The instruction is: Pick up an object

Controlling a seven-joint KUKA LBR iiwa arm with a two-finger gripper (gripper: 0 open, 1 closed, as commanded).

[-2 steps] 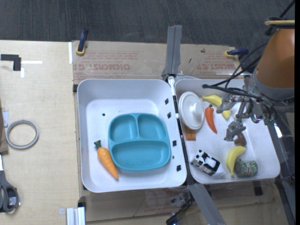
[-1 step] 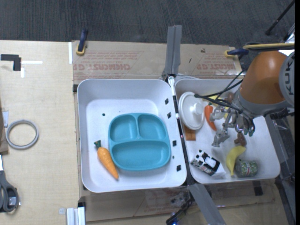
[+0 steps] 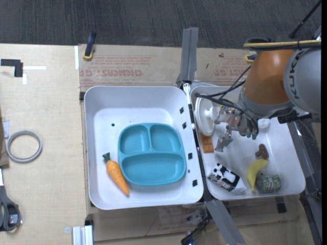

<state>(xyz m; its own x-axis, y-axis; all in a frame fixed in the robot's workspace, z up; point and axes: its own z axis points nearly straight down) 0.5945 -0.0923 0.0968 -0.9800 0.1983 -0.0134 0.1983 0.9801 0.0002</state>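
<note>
My gripper (image 3: 228, 135) hangs over the left half of the right bin (image 3: 291, 188), below the orange-banded wrist. Just left of it sits a white round cup-like item (image 3: 205, 115), and a small brown block (image 3: 207, 145) lies against the bin's left wall. Toward the front of this bin are a black-and-white toy (image 3: 225, 178), a yellow banana (image 3: 255, 171), a green can (image 3: 269, 183) and a small brown piece (image 3: 262, 150). I see nothing held in the gripper.
The left bin (image 3: 97, 137) holds a blue divided plate (image 3: 152, 154) with an orange carrot (image 3: 117, 175) beside it. A grey ring (image 3: 23, 146) and scissors (image 3: 9, 213) lie on the bench at left. A grey divider post (image 3: 189, 55) stands between the bins.
</note>
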